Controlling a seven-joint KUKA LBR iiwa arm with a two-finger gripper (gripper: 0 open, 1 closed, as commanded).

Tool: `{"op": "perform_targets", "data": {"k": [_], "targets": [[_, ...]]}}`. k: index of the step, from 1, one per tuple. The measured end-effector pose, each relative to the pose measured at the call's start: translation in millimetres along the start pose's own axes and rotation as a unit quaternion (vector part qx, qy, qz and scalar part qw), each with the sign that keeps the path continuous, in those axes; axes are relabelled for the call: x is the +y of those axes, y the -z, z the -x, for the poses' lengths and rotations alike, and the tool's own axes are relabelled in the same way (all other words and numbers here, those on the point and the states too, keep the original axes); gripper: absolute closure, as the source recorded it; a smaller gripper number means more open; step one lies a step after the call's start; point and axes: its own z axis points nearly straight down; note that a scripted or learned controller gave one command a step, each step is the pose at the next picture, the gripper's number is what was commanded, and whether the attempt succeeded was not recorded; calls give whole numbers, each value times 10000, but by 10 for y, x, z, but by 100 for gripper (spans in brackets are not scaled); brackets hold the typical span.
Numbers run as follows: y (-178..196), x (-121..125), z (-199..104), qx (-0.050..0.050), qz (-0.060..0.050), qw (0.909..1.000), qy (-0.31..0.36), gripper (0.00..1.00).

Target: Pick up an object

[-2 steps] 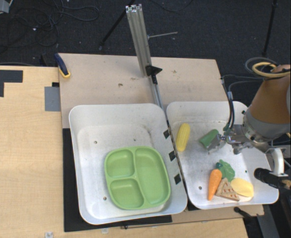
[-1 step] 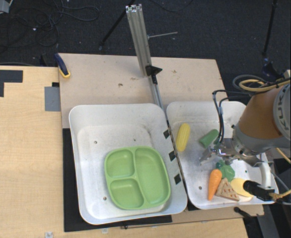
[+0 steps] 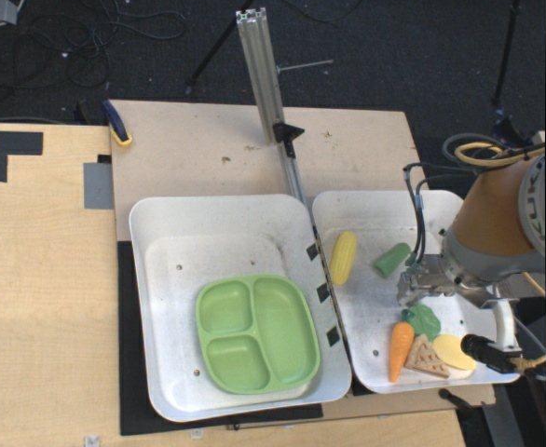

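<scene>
The right bin [image 3: 375,214] holds several toy foods. A yellow corn cob [image 3: 344,256] lies near its left wall, with a green block [image 3: 391,260] to its right. Toward the front lie an orange carrot [image 3: 400,349], a green leafy piece [image 3: 426,321], a tan wedge with red dots [image 3: 428,359] and a pale yellow piece [image 3: 452,349]. My gripper [image 3: 416,290] hangs low in this bin, just right of the green block and right above the leafy piece. The wrist hides what lies under it.
The left bin [image 3: 161,250] holds a light green divided plate [image 3: 254,331]. A metal post [image 3: 262,73] rises behind the bins. Black clips [image 3: 321,291] sit along the divide between the bins. The grey-and-orange arm [image 3: 501,226] covers the right bin's right side.
</scene>
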Motion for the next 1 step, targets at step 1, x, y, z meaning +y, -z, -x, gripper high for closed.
{"op": "perform_targets", "data": {"k": [1], "targets": [[582, 78, -53, -10, 43, 10000, 35, 100]]}}
